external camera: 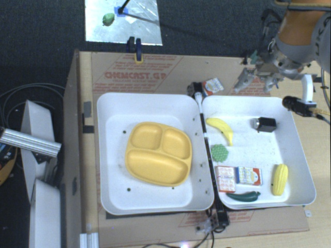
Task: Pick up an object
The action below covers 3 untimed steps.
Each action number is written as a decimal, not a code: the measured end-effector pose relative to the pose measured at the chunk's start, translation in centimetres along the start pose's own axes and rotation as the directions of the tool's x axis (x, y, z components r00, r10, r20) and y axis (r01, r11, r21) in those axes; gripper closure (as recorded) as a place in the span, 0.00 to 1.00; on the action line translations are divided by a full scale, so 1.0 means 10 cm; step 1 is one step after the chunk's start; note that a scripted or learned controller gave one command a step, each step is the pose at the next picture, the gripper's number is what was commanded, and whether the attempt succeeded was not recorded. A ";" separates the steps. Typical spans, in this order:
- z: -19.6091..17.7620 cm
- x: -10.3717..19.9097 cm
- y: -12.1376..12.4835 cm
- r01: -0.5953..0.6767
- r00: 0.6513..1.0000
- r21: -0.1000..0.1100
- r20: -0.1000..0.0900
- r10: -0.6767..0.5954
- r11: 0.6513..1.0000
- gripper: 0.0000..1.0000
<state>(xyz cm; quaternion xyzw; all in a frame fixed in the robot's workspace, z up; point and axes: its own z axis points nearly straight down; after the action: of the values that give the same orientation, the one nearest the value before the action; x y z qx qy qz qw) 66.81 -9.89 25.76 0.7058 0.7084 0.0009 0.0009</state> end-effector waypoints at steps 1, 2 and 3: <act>0.63 0.11 -0.53 -0.003 1.000 0.004 0.000 0.003 1.000 0.00; 1.24 0.10 -0.47 -0.003 1.000 0.004 0.000 0.003 1.000 0.00; 1.74 0.09 -0.65 -0.003 1.000 0.003 0.000 0.003 1.000 0.00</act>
<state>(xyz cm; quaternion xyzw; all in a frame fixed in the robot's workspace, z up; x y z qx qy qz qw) 60.32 -9.06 8.39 0.7067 0.7075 -0.0001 0.0000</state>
